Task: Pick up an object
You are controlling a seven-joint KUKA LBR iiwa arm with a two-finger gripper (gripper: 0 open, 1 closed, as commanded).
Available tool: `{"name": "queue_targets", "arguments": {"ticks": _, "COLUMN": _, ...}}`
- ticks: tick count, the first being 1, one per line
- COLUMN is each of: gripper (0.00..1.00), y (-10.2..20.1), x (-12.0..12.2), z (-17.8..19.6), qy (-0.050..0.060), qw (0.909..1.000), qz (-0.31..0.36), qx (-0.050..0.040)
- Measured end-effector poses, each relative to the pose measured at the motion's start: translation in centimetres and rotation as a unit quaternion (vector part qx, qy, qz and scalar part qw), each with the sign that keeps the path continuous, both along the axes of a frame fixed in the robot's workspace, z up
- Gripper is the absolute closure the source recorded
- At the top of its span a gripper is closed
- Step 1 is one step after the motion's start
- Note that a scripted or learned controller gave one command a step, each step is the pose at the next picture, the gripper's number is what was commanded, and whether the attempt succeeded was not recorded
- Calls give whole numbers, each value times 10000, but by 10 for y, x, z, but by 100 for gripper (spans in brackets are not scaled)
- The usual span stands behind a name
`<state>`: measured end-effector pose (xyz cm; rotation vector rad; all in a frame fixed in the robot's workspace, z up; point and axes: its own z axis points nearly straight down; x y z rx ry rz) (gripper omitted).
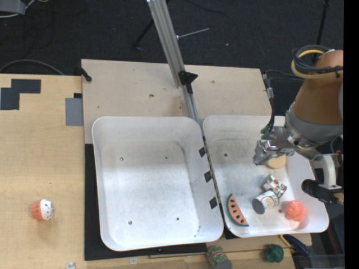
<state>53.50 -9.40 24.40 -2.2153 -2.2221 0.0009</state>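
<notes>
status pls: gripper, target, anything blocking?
Gripper low in right white bin, over round beige disc; nothing visibly held. Striped can, pink-orange ball, watermelon slice nearby, apart from it. No obstruction visible.

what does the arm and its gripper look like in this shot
The arm is thick and rounded, with a broad orange band above a grey wrist section. Yellow and black cables loop at its top. The gripper is a small, shiny metal piece at the grey wrist's lower left end, hanging over the right bin. A black fitting with a white part sticks out at the arm's lower right.
</notes>
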Motion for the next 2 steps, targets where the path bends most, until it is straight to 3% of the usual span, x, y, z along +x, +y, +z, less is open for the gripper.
{"name": "queue_targets", "arguments": {"ticks": 2, "gripper": 100, "y": 106, "x": -6, "z": 6, "qy": 1, "qw": 10000, "qz": 8, "qx": 0}}
